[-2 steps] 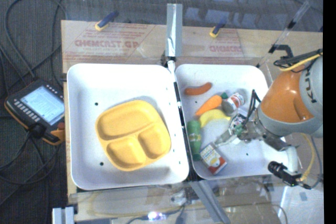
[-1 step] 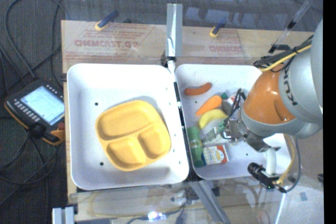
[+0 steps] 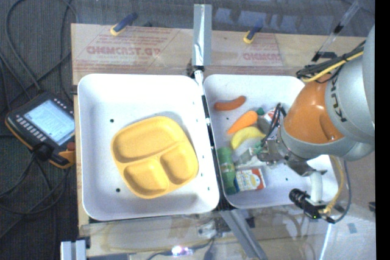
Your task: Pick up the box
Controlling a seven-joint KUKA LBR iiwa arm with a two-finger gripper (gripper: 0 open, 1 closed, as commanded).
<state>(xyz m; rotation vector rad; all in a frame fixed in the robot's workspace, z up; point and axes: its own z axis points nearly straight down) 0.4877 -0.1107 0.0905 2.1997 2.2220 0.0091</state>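
The box (image 3: 250, 180) is a small white carton with an orange and red print. It lies flat near the front edge of the right bin (image 3: 268, 83). My gripper (image 3: 265, 151) hangs low over the bin, just behind and to the right of the box, close to its top edge. The grey arm with its orange band (image 3: 308, 119) hides the bin's right half. Nothing shows between the gripper and the box that tells of a hold.
Beside the box stands a green bottle (image 3: 226, 170) against the left wall. A yellow banana (image 3: 245, 137), an orange carrot (image 3: 243, 121) and a reddish sausage (image 3: 230, 103) lie behind. The left bin (image 3: 97, 94) holds a yellow divided plate (image 3: 155, 156).
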